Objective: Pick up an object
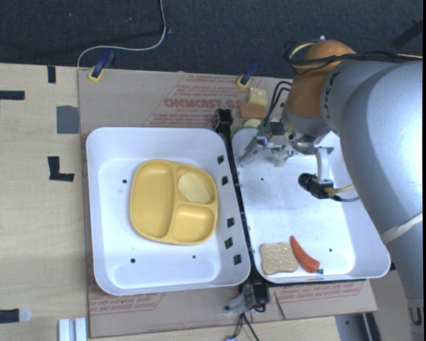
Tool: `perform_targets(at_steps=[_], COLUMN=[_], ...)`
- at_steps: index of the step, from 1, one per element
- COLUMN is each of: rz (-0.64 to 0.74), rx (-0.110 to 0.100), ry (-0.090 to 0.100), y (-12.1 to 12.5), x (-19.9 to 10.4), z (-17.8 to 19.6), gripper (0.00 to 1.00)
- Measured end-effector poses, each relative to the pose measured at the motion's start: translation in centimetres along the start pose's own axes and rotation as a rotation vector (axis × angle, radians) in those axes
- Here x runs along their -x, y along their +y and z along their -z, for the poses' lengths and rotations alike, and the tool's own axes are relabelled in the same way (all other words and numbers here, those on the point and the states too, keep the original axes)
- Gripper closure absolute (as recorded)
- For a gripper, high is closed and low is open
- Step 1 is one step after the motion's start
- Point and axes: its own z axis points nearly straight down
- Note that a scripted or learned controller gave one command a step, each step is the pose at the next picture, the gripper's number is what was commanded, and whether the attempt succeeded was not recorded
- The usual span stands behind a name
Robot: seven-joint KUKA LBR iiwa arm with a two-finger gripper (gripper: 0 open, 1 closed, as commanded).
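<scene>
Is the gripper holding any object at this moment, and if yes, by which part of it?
It cannot be told. The gripper is low at the far end of the right bin, with no object visible in it.

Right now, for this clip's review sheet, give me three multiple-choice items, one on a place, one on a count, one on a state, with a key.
1. Where does the yellow divided plate lie?
A. left bin
B. right bin
C. on the cardboard

2. How many food items lie in the right bin's near corner?
A. none
B. two
C. four

3. How does the plate stand?
A. flipped over
B. leaning on a wall
C. flat, compartments up

Key: 1 A, it sits within the left bin. 2 B, a cracker and a carrot lie side by side. 3 C, its three hollows face the camera.
</scene>
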Motion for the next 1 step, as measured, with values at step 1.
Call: perform_targets(at_steps=[1], rz=[-0.007], rx=[0.013], ry=[0.0], y=[0.26], x=[4.17], z=[11.68], gripper=[0.0])
